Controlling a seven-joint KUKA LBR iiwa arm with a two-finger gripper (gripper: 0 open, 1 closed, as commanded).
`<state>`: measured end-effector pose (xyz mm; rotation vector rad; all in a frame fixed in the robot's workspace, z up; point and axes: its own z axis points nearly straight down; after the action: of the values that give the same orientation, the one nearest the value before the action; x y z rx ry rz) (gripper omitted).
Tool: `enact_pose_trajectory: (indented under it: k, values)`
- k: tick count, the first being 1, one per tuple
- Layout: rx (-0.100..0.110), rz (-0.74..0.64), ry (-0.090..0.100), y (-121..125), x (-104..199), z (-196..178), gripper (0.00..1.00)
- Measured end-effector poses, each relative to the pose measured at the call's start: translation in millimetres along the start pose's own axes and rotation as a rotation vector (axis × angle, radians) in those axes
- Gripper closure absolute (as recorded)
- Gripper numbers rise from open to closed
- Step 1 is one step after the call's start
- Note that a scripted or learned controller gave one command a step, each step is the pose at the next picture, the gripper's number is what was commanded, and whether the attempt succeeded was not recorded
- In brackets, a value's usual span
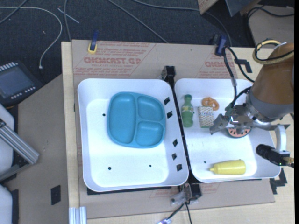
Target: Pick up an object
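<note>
Left bin [93,125]: holds a blue divided plate [137,119], lying flat, well apart from the arm.
Right bin [261,171]: green bottle [187,110] by the divider, patterned packet [205,116], pretzel [210,102], yellow mustard bottle [229,167] near the front wall.
End effector [224,122]: low over the right bin, just beside the packet; open or closed cannot be told.
Nearest candidate: a round red-and-white item [237,132], partly hidden under the wrist.
Risk: crowded items may be nudged aside; a closure between them would catch nothing.
</note>
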<state>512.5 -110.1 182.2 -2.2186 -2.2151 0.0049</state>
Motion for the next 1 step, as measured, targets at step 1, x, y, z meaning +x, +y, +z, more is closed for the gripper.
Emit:
enact_pose_trajectory:
  k: [1]
  values:
    - [-0.001, -0.001, 0.0, 0.8, -0.7, 42.2, 0.0]
